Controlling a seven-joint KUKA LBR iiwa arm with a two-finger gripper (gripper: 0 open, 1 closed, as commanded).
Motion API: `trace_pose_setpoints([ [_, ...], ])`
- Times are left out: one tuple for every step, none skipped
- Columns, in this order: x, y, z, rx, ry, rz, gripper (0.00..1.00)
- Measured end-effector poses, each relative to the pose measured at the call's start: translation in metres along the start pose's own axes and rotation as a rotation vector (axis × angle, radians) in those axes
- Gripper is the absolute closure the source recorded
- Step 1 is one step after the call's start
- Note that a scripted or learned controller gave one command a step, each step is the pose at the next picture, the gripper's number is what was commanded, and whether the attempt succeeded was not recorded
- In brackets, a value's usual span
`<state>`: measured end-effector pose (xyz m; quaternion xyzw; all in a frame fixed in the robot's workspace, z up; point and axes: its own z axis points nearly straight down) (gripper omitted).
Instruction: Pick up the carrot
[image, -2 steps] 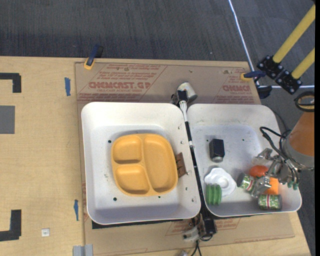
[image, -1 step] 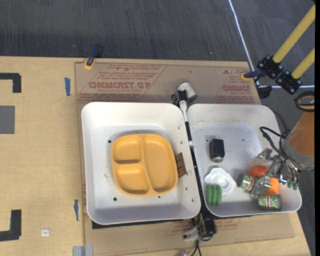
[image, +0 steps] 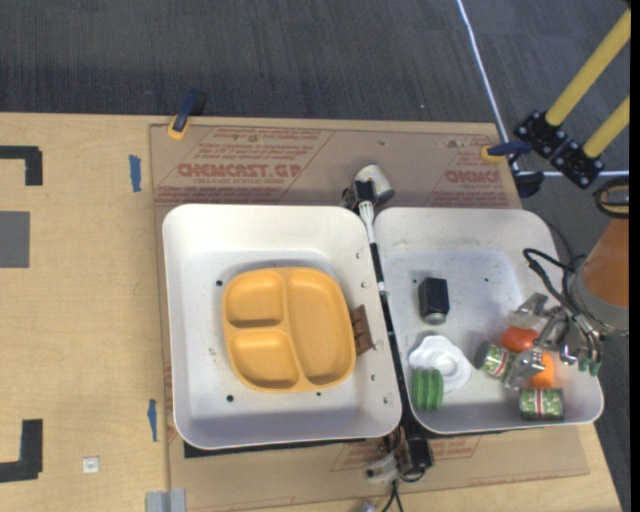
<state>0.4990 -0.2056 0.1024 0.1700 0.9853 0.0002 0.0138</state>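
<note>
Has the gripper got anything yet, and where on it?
Cannot tell: the gripper sits low over the small orange carrot in the right white bin, its fingertips lost in clutter.

A robotics test lab is being shown rather than a home or a kitchen. Two shallow white plastic bins (image: 190, 300) are being kept side by side on a printed brown cardboard sheet (image: 250, 160), which is being held to the pale wooden counter (image: 70, 330) by a blue and yellow clamp (image: 186, 112). Black square markers (image: 25, 165) and strips of blue tape (image: 135, 172) are being displayed on the counter. Black cables (image: 545, 265) and yellow and black stand legs (image: 575, 95) are being seen at the right, above grey carpet (image: 300, 50). Toy items are being used: a yellow three-compartment plastic plate (image: 288, 327) is lying in the left bin.
</note>
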Motion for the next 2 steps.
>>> trace_pose_setpoints([
  [0.021, 0.017, -0.085, 0.01, 0.022, 0.442, 1.0],
  [0.022, 0.012, 0.004, 0.005, 0.021, 0.44, 1.0],
])
